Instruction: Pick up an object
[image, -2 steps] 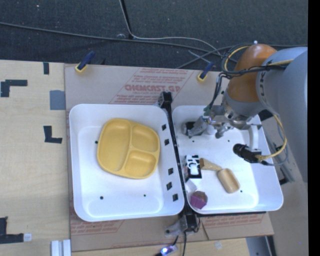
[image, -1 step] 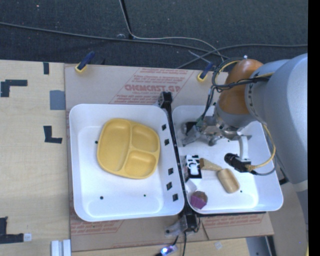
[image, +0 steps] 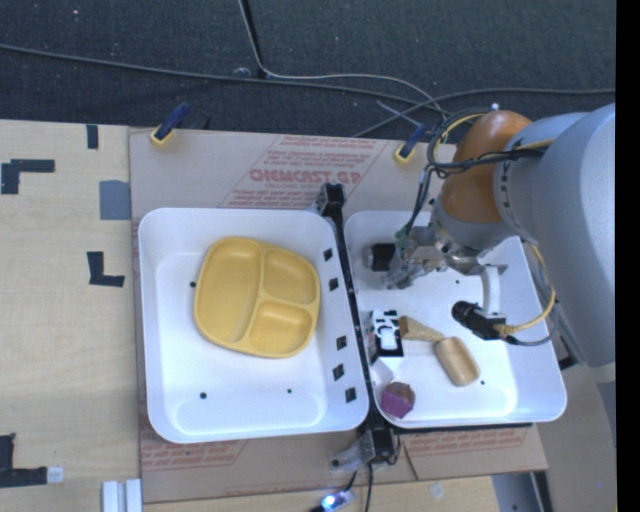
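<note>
Approach step, by the look of it: gripper (image: 400, 268) low over the far left part of the right bin (image: 530, 400), nothing visibly held; cannot tell how far open. Candidate objects near it: tan wooden piece (image: 452, 358), purple object (image: 398, 399), black-and-white item (image: 386, 333). Yellow divided plate (image: 257, 296) in the left bin (image: 165, 400). Next: line up over one object, descend. Red print on the cardboard (image: 300, 175), unreadable.

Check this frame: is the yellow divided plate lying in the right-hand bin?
No. The yellow divided plate lies in the left bin, across the divider from the arm's side.
</note>
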